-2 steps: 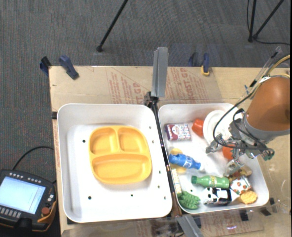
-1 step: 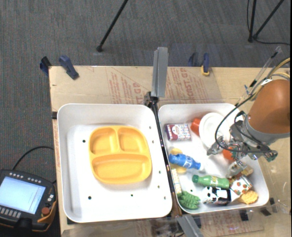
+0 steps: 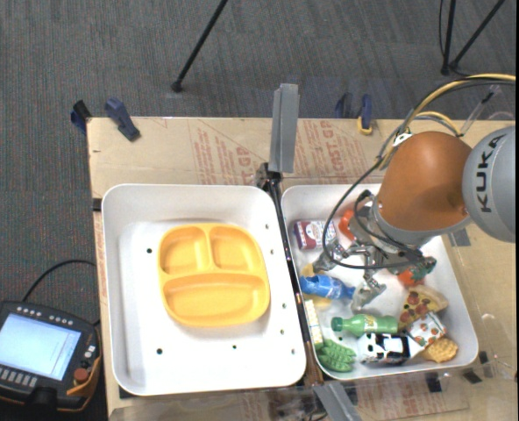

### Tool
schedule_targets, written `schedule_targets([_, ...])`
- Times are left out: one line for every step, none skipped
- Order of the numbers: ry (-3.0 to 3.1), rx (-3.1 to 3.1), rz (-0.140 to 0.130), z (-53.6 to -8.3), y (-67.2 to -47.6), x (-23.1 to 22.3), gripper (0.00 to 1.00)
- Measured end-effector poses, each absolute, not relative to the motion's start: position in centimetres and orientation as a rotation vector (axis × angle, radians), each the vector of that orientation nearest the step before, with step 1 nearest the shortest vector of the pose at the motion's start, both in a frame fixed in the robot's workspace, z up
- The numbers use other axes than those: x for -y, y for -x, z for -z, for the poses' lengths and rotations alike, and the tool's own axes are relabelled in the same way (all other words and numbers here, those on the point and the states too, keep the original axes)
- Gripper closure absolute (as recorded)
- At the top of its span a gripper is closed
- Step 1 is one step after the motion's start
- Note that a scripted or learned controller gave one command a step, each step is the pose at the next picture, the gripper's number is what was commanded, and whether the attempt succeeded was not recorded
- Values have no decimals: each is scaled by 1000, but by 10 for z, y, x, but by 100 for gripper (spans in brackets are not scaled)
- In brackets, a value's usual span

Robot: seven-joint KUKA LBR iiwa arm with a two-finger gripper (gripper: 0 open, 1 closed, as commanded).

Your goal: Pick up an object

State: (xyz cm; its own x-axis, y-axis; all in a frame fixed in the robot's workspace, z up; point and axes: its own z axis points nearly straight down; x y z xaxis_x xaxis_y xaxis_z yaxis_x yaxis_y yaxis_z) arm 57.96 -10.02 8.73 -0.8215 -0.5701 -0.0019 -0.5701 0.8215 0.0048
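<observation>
- the brown cardboard-topped desk carries two shallow white plastic bins side by side; grey carpet floor all around it
- left white bin has a yellow three-compartment plastic tray lying flat near its middle
- right white bin is the cluttered one, toys piled mostly toward its near side
- the grey arm with the orange band comes in from the right and hangs over the right bin; its pincer is down among the toys, just above a blue plastic toy; fingers look spread apart with nothing clearly between them
- black teach pendant with a lit screen sits on the floor at lower left
- green plastic bottle lies on its side in the right bin, near the front
- purple-labelled small cup sits at the far left of that bin
- black and white toy cow at the front edge; pizza slice toy just right of the pincer; green leafy toy in the front left corner; round waffle-like cookie front right
</observation>
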Motion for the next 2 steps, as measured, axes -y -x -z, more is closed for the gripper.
schedule_targets([937, -3000, -7, -86, -591, 191, 0])
schedule_targets([986, -2985, -17, -85, -594, 203, 0])
